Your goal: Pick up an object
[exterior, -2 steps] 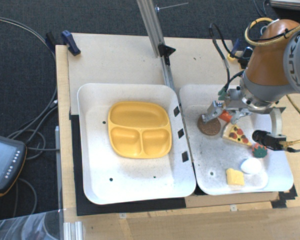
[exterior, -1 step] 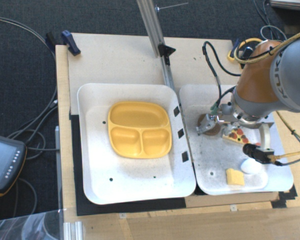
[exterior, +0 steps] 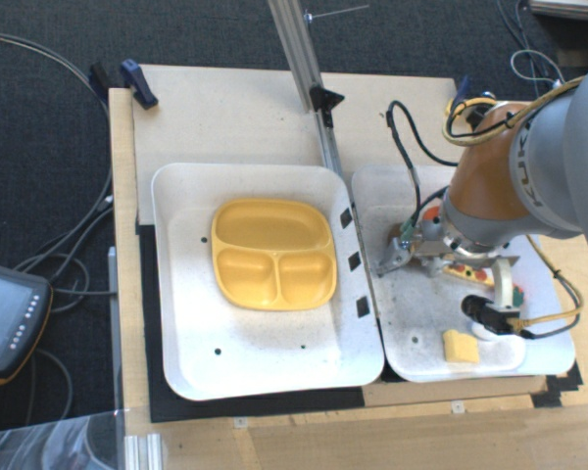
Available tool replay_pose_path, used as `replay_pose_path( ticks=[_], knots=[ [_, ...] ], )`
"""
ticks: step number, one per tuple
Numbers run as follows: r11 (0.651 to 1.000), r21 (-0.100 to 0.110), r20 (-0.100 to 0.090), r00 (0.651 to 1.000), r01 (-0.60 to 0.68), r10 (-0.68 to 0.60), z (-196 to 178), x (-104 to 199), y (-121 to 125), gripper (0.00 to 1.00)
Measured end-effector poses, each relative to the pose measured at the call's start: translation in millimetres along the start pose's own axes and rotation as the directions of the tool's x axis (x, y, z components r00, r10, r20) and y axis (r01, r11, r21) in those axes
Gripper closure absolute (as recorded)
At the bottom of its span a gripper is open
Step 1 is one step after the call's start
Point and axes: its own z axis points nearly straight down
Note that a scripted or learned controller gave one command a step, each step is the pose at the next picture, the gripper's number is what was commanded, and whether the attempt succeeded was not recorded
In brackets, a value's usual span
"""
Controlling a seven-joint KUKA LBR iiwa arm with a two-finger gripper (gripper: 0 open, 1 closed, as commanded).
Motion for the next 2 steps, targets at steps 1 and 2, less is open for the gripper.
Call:
replay_pose_path(
  ticks=[1,2],
  knots=[
    [1.0,-0.008,0.0,1.0,0.0,0.0,-13.8,0.4,2.0,1.0],
    [1.0,-0.013,0.002,1.0,0.002,-0.002,-62.8,7.7,-3.1,1.0]
  ],
)
